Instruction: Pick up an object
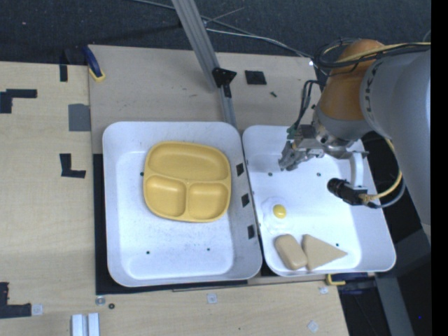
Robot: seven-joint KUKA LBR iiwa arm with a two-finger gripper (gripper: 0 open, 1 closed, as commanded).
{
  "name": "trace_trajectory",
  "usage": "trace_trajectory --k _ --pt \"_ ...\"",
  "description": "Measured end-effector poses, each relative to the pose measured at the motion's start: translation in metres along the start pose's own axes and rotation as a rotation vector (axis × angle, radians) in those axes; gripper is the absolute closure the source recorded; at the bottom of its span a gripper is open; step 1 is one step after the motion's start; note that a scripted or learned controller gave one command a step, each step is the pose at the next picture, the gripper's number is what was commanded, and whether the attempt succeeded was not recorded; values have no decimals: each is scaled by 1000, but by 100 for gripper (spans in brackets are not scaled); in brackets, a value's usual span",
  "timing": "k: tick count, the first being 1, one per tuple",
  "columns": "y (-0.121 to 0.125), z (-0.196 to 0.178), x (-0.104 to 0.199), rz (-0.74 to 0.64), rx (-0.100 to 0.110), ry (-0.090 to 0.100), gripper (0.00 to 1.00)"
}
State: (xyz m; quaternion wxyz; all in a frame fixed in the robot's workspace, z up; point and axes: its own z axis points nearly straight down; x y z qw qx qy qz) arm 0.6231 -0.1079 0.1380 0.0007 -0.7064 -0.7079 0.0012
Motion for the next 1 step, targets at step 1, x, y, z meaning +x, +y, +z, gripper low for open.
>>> trace_trajectory --k 1 --pt "2 -60 -8 2 -7 -1 100"
